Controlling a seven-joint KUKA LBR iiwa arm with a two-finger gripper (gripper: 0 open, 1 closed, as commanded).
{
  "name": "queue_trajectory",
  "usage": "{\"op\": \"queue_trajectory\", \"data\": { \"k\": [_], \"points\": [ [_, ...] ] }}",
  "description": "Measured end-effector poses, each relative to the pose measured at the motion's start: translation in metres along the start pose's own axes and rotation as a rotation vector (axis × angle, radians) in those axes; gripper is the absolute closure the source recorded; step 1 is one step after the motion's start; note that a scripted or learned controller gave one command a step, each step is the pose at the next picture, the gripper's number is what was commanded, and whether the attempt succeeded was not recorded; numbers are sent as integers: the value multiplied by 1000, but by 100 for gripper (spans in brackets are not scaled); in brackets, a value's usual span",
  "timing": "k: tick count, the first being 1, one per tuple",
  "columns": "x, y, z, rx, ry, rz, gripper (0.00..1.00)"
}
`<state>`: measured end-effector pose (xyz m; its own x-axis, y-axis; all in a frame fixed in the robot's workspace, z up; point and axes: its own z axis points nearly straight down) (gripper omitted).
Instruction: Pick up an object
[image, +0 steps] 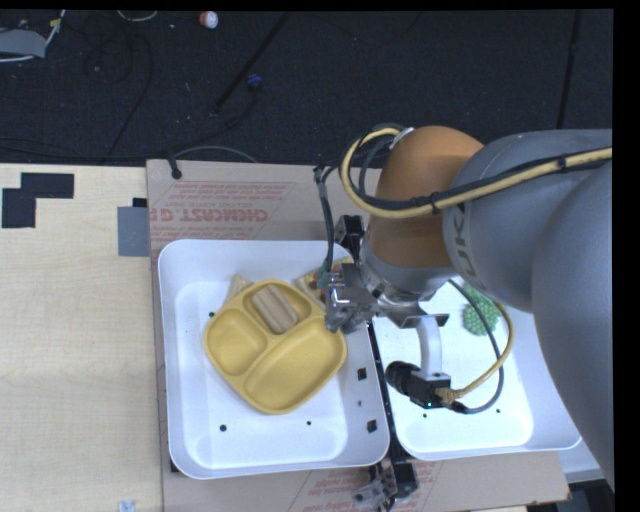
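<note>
Gripper (338, 300) seemingly over yellow tray (273, 346)

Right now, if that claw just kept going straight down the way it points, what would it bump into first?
Most likely the right rim of the yellow divided plate in the left bin: the gripper sits right over that edge. Depth is hard to judge from above, so it may already be touching.

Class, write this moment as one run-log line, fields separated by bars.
gripper: at rim of yellow plate | left bin: plate, tan block in compartment | nothing seen lifted
</note>
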<state>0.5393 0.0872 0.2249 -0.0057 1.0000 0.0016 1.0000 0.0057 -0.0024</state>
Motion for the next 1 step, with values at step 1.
{"op": "queue_trajectory", "data": {
  "k": [1],
  "points": [
    [21,14,5,1,-1,3,100]
  ]
}}
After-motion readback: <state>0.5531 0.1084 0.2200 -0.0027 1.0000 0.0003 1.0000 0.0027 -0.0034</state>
